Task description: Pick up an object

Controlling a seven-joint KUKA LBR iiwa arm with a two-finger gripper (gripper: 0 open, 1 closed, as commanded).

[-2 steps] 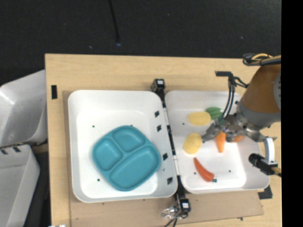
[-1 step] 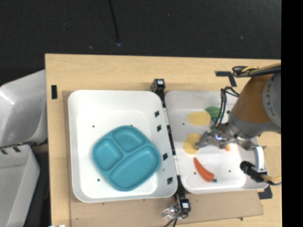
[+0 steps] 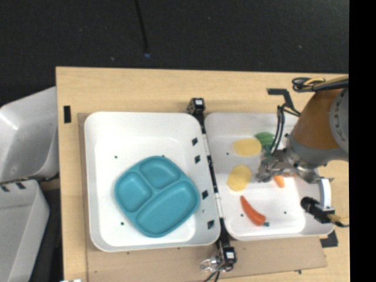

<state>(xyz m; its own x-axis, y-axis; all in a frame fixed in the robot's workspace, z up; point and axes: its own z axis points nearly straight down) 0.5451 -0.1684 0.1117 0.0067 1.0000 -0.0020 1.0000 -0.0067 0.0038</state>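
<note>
Lying beside fingers (image 3: 265,170): yellow toy (image 3: 239,178).

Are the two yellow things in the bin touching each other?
Apart. The camera view shows white bin floor between the upper yellow piece and the lower yellow piece.

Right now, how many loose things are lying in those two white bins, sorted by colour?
Blue: 1, the divided plate in the left bin.
Yellow: 2, one piece and another in the right bin.
Green: 1, a piece partly behind the arm.
Orange-red: 2, a long piece and a small bit by the gripper.
Total: 6.
</note>
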